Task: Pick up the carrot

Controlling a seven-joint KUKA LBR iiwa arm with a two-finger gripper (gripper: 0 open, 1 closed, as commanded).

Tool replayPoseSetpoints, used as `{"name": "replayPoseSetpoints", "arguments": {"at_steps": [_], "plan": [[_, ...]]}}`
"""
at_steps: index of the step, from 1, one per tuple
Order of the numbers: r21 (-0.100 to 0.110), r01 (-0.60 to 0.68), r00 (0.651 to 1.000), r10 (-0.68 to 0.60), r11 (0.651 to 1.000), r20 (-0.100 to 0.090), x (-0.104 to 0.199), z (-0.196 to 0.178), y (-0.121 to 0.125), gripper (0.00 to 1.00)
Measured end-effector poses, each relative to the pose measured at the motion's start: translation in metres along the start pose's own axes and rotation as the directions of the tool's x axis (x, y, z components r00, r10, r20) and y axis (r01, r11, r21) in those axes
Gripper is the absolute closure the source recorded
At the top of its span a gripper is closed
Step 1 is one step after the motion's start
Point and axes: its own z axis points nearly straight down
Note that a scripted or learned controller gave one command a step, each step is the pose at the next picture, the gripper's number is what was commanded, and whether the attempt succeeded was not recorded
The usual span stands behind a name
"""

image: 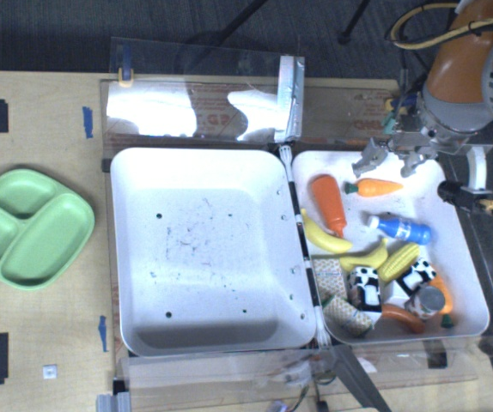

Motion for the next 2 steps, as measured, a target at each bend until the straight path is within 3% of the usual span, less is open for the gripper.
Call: {"name": "replayPoseSetpoints", "arguments": {"at_steps": [1,2], "plan": [[-0.018,0.020,1.000,-0.020,1.000,0.005,-0.042,0.089,0.015,0.00],[0.000,0.119,0.993,-0.119,0.993,0.000,-0.013,0.070,-0.036,0.00]]}}
